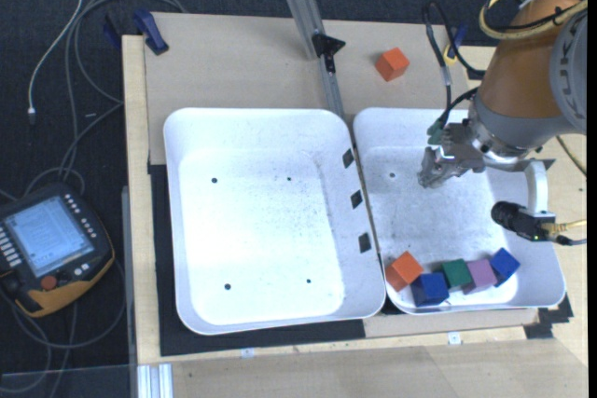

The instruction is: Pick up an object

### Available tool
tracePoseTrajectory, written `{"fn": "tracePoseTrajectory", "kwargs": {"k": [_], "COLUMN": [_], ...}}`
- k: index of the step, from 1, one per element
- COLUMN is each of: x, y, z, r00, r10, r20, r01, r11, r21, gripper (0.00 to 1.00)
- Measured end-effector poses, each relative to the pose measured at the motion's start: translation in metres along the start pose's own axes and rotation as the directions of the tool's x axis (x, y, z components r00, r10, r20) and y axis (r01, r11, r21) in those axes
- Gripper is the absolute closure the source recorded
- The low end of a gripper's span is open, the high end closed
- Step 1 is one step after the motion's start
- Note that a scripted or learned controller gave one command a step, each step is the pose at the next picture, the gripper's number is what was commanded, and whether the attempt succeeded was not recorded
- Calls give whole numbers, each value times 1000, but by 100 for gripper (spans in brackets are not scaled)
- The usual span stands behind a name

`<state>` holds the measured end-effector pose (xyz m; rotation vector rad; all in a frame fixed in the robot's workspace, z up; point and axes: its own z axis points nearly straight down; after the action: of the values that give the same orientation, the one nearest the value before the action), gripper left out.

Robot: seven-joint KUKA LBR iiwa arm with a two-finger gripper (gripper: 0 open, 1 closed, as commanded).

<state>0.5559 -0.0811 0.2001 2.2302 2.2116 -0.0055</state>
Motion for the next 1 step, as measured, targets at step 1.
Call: {"fn": "tracePoseTrajectory", "kwargs": {"k": [1], "x": [-71], "y": [23], "z": [-36], "r00": [1000], "r10": [-2], "r20": [3], "r01": [2], "r11": [1000], "r21": [-9], "gripper": [100]}}
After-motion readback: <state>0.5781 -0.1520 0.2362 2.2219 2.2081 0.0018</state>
